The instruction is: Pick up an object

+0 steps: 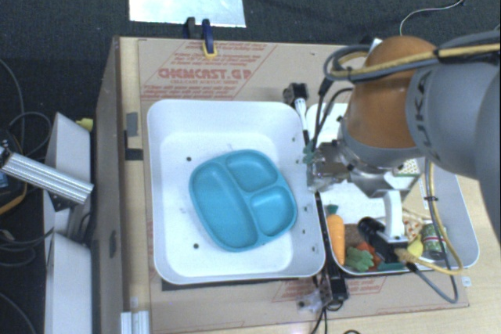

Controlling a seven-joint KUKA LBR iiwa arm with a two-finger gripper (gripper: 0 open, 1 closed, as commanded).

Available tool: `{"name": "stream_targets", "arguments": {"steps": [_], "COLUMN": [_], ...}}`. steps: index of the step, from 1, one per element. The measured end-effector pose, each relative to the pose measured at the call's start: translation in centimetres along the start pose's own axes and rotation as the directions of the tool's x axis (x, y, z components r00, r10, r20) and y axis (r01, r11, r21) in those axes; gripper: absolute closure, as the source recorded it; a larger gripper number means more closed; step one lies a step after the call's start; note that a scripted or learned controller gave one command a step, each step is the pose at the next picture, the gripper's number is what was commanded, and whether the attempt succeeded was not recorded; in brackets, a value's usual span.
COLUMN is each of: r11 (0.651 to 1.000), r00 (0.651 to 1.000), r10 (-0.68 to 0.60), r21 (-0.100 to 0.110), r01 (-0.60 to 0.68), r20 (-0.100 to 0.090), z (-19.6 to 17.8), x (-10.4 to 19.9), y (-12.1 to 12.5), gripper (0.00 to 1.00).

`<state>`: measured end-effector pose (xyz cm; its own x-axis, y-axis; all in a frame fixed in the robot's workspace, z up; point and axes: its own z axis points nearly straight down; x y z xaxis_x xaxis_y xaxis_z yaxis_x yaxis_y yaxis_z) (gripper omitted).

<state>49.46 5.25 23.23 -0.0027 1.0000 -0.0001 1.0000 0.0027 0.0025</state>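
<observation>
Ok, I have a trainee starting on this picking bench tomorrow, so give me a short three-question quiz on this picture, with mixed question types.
1. True or false: the blue divided plate lies in the left bin.
2. Which bin does the arm hang over? A. the left bin B. the right bin C. neither
3. Fill in: the carrot lies in the right bin near the wall it shares with the ___ bin.

Key: 1 true; 2 B; 3 left.
</observation>
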Motion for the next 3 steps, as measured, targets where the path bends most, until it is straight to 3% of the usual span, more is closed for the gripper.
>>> {"name": "stream_targets", "arguments": {"steps": [1, 2, 3], "r11": [1.000, 1.000, 1.000], "r00": [1.000, 1.000, 1.000], "r10": [-0.001, -0.002, 0.001], "r21": [0.004, -0.002, 0.002], "r01": [0.001, 0.002, -0.001], "r20": [-0.001, -0.002, 0.000], "z": [6.8, -18.1, -8.2], "x": [9.7, 8.8, -0.9], "y": [-0.9, 1.0, 0.7], "gripper": [1.00, 1.00, 1.00]}}
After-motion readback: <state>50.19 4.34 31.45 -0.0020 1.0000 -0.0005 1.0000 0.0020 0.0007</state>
